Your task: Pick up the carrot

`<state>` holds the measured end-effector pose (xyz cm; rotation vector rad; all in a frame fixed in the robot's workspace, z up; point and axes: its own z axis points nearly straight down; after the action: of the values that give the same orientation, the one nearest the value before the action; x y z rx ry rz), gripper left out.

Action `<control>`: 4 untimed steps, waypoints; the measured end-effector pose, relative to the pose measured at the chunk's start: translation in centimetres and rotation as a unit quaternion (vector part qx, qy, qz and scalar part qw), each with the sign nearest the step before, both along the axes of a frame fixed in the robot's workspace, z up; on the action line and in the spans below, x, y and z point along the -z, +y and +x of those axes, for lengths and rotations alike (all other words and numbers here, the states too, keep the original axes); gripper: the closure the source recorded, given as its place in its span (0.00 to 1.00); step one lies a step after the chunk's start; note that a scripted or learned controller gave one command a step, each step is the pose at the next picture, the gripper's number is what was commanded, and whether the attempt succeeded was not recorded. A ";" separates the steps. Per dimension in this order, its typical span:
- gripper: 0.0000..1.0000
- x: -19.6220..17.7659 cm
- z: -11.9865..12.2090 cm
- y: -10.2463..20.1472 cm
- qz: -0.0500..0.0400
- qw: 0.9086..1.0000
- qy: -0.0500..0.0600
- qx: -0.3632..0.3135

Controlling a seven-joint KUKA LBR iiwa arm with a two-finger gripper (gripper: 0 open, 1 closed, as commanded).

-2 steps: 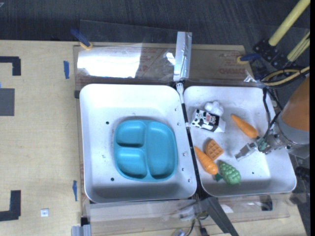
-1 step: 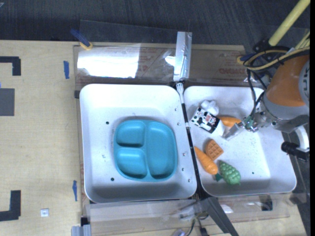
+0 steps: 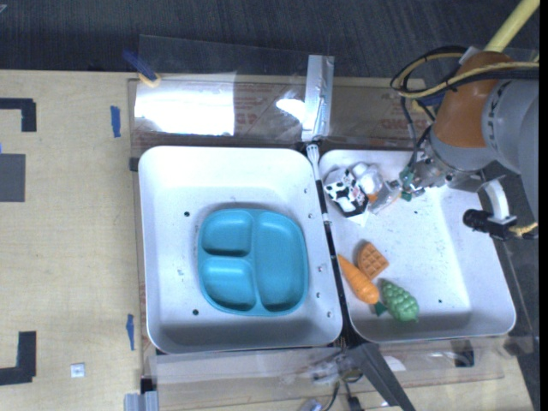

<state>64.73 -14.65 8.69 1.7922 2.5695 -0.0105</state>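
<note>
- Camera view: the carrot [image 3: 359, 282] lies in the right bin [image 3: 445, 255] near its left wall; the pincer [image 3: 409, 184] hovers well apart, its state impossible to tell.
- Best approach: descend across the carrot's middle.
- A waffle [image 3: 371, 259] and green toy [image 3: 399, 302] touch it, crowding the grasp.

Glossy white plastic bins [image 3: 163, 315], smooth matt blue plastic divided tray [image 3: 253, 259], matt orange plastic carrot [image 3: 359, 283], knobbly green toy vegetable [image 3: 400, 302], pale wood-grain surface [image 3: 64, 255], shiny clear sheet [image 3: 223, 101] at the far edge
</note>
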 end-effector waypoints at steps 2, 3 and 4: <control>0.00 -3.1 -2.1 3.4 0.003 0.994 -0.008 0.109; 0.00 -2.3 -1.2 2.7 0.004 0.999 -0.013 0.037; 0.00 -2.3 -1.0 2.1 0.005 0.997 -0.013 0.080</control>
<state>63.68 -12.54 10.96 1.9822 2.4068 0.0235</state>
